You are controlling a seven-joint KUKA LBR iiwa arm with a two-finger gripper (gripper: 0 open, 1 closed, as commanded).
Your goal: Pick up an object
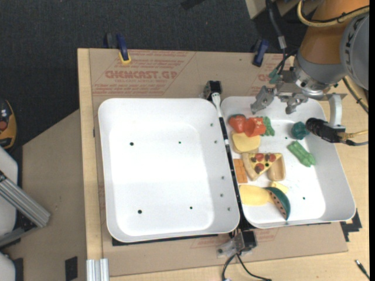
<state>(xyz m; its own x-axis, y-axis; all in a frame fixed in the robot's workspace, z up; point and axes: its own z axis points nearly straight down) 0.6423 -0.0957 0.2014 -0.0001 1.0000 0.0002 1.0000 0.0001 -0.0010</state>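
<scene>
Claw (274,105) hangs over the far edge of the right bin (334,192), fingers spread apart, nothing btwn them. Objs to pick all sit in that bin, most bunched along its left wall. Closest to the claw: red toy veg (246,123) w/ a green leafy bit (268,126) at its right side, just near-left of the fingertips. Yellow chunk (245,142) touches the red one on the near side. Next comes the pizza slice (261,164), w/ an orange strip (239,170) squeezed btwn it and the bin wall, and a tan piece (280,170) against its right. At the near end: pale yellow piece (254,195) and watermelon slice (282,204), touching. Apart from the pile, further right: teal obj (299,130) and long green piece (300,154), close to each other. Left bin (111,174) lies alongside, walls touching; black clip (213,89) sits at the far end of the seam. Both bins rest on a cardboard sheet (88,127) w/ red print, held by blue clamps (122,47) at the far edge of the surface (362,168).
</scene>
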